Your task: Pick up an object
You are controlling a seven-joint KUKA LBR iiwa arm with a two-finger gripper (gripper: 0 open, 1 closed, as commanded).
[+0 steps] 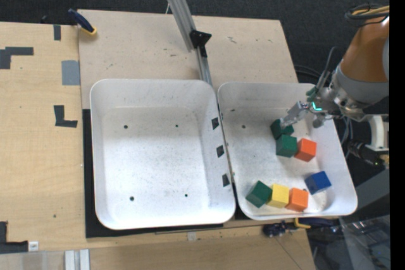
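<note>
Wooden bench [158, 47]; right bin [253, 98] far half bare; fingers [292, 118] above dark green block [278, 129], spread unclear.

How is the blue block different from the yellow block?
The blue block is blue and sits apart from the others, while the yellow block is yellow and squeezed between a green block and an orange block. The blue block looks turned at an angle; the yellow one lines up with its row. Both lie in the right bin.

There's the grey arm with its broad orange band [370, 54] above the wrist, rounded and glossy. A small teal light glows near the grey metal two-finger gripper [295, 116]. Thin dark cables trail alongside.
</note>
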